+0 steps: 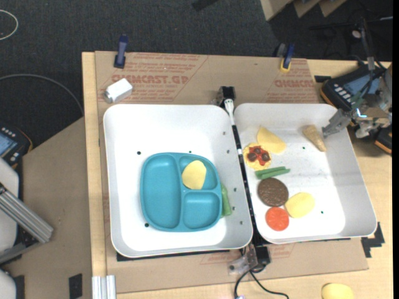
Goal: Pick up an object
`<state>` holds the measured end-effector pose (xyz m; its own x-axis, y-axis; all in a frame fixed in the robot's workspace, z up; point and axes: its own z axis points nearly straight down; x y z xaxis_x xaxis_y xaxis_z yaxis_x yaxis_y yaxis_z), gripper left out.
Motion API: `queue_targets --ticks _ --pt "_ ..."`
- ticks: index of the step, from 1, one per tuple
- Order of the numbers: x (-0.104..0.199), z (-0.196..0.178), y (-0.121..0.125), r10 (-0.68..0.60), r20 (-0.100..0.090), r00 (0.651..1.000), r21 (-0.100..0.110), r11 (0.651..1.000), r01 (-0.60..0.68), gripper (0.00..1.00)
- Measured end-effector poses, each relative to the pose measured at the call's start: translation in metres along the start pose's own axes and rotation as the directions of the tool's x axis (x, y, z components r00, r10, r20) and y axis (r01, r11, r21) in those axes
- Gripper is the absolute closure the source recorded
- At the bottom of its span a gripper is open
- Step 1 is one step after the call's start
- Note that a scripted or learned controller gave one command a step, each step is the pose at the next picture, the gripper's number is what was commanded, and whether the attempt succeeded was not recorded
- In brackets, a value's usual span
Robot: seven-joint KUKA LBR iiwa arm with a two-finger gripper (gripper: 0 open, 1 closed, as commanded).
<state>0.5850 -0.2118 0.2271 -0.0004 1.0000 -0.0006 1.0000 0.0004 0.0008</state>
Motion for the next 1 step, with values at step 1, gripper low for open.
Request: queue_targets --ticks 1 --pt "-0.0003 -0.0112 0.0008 -0.001 0.002 1.000 -0.004 1.000 0.001 1.00"
